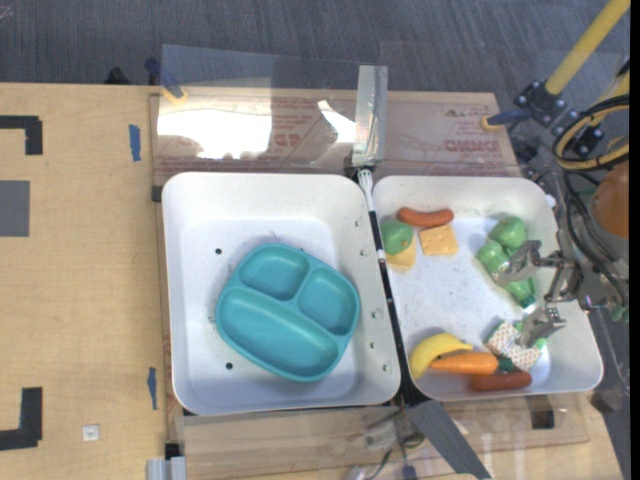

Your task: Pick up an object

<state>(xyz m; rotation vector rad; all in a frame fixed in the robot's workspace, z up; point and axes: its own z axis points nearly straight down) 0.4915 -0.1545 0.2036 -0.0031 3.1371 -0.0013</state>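
Bench with two white bins side by side.

Left bin [190, 218]: one teal divided plate [288, 311], three compartments, lying flat near the bin's centre.

Right bin [455, 278]: toy food, spread around the walls.
- Sausage [425, 216], at 12 o'clock in the bin.
- Cheese slice [438, 240], just below the sausage.
- Green and yellow piece [398, 244], at 10 o'clock, against the dividing wall.
- Green vegetable pieces [503, 243], at 2 o'clock.
- Banana [437, 349], at 7 o'clock.
- Carrot [464, 363], touching the banana's right side.
- Small patterned packet [510, 341], at 5 o'clock, beside the carrot's tip.

Gripper [537, 290]: over the right side of the right bin, at 3 o'clock. Fingers spread apart, nothing between them. Green pieces lie at its 11 o'clock, close by; the packet sits at its 7 o'clock, close below the lower finger.
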